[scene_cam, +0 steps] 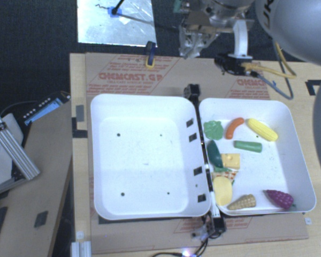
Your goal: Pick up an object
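Purple grapes, knobbly, and a ridged tan cone lie nearest in the right bin. Beyond them, a smooth green stick lies left-right; a bumpy yellow corn slants down-right. Above the surface's far edge hangs the metal tool; its grip state cannot be made out.

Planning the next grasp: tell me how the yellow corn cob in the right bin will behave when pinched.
The corn cob looks rounded and tapered, so it may roll or squirt sideways. It seems a rigid, light toy, unlikely to flop. It lies clear of the sausage, leaving room.
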{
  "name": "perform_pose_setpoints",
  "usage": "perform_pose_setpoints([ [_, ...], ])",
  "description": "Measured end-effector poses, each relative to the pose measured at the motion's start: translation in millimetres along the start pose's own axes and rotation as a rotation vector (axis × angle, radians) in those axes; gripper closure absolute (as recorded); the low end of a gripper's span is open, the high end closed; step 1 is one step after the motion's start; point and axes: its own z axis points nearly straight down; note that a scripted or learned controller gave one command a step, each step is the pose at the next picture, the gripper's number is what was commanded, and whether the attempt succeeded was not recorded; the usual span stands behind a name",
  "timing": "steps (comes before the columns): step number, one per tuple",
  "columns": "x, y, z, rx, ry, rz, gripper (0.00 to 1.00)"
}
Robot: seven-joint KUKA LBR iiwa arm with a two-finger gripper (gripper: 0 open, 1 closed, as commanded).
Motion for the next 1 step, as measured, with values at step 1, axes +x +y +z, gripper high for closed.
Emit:
perform_pose_setpoints([
  [1,1.5,0.1,-3.7,0.001,0.0,0.001,1.0],
])
